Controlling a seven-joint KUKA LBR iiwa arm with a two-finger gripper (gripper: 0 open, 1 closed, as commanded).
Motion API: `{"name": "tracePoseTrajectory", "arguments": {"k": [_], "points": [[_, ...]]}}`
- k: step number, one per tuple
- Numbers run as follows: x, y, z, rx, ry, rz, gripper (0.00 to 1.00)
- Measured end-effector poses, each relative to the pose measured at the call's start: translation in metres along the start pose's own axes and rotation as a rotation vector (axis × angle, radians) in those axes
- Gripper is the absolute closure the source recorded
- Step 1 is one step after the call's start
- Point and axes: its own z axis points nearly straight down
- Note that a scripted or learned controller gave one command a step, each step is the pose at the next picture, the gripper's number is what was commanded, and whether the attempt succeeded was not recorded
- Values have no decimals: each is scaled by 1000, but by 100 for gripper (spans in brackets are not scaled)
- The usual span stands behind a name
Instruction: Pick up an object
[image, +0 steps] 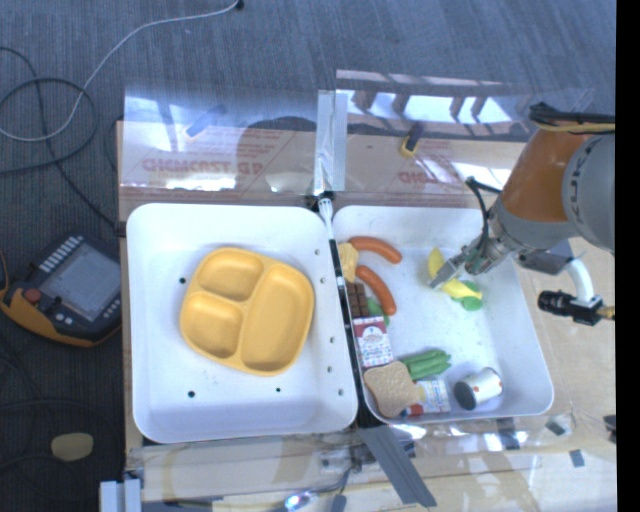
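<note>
The gripper (452, 274) hangs low in the right bin (520, 330), and whether its jaws are parted or closed cannot be told. A yellow toy (462, 292) lies just below them, another yellow piece (435, 262) just beside. Two sausages (374, 249) lie farther left, and a can (478, 388) lies well below.

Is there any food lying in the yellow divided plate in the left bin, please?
No, the yellow divided plate shows only bare compartments, while the sausages and bread slice lie in the right bin.
</note>
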Motion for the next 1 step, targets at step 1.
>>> {"name": "tracePoseTrajectory", "arguments": {"k": [1], "points": [[1,61,-108,14,4,389,100]]}}
